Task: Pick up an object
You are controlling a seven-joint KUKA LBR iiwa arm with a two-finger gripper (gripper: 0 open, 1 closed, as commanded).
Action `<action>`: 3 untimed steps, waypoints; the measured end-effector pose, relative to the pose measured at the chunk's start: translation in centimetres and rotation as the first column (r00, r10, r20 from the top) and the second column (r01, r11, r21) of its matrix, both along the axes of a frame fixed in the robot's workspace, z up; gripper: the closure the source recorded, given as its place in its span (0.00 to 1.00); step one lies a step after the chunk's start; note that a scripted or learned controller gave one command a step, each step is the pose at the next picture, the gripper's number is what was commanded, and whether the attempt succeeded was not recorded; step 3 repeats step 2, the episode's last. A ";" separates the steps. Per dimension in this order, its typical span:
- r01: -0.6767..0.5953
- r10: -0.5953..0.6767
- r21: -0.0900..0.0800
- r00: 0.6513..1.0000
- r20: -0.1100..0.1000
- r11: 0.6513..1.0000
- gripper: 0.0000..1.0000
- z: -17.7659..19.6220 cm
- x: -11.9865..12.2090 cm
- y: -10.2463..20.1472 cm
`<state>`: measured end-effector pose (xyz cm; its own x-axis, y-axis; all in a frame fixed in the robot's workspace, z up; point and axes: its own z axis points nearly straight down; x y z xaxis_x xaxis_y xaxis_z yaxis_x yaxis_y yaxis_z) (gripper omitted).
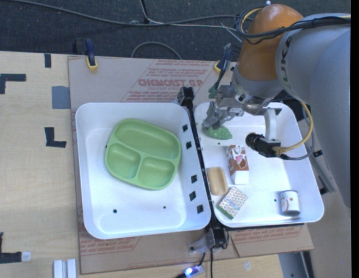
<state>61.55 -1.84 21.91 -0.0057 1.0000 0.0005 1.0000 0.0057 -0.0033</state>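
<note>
1. Gripper [216, 120] is down in the right bin [301, 155], at its far-left corner, fingertips right on top of a small green object [219, 133]. You can't call it a grasp: from this slanted angle I cannot tell whether the claw is wide, narrow or closed on anything.

2. Candidates for your pick all sit in that right bin: the green piece under the claw, a small carton [238, 161] near the middle, a tan block [217, 180] by the divider, a patterned packet [232, 202] near the front, and a small can [288, 202] at the front right.

3. Left bin [87, 155] holds a green compartment tray [143, 153], well apart from the action.

4. Watch the risks: the green piece looks low and flat, so the tips may skate over it or pinch only an edge. It also lies close to the divider wall, so a finger could foul the rim.
</note>
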 end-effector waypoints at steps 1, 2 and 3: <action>0.000 0.000 0.000 1.000 0.000 1.000 1.00 -1.0 -0.8 5.4; 0.000 0.000 0.000 1.000 0.000 1.000 1.00 -1.1 -2.3 10.1; 0.000 0.000 0.000 1.000 0.000 1.000 1.00 -1.1 -2.3 10.1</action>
